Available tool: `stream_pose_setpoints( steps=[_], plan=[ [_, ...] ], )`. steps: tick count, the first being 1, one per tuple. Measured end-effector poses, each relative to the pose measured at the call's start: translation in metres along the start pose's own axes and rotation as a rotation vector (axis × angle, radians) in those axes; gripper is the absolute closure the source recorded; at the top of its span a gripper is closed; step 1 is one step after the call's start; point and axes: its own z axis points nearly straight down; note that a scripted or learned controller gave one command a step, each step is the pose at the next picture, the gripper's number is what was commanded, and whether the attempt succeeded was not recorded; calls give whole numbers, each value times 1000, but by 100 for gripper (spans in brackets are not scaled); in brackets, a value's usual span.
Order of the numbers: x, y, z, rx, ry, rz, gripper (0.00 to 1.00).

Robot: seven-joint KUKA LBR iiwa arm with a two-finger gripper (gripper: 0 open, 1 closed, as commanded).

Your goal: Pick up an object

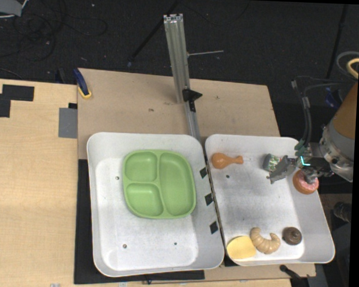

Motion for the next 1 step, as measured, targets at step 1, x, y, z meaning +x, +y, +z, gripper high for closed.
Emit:
stream_pose_setpoints(
  steps=[1],
  plan=[
    [0,0,-1,-2,0,0,0]
  ],
)
